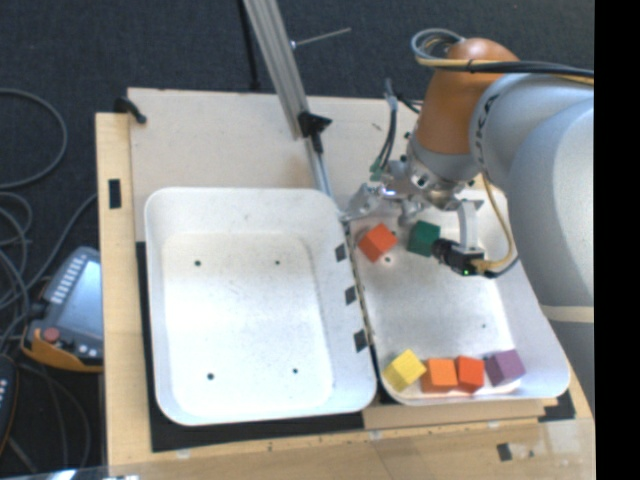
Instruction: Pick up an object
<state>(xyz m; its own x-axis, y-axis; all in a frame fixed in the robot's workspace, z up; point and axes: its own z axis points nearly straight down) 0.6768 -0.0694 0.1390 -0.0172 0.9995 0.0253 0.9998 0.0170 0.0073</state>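
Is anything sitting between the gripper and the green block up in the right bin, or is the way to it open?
Nothing visible stands between them. The gripper is right above the green block, at the far end of the right bin. The nearest other thing, the orange-red block, lies beside the green one toward the left bin, apart from it.

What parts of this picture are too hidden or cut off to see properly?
- The tool in the camera view: the arm's wrist covers it, so its state cannot be told.
- The far corner of the right white bin: hidden under the grey arm.
- Whether the orange-red cube or the green cube is touched by the tool: unclear.
- The grey handheld controller on the floor: cut by the left edge.
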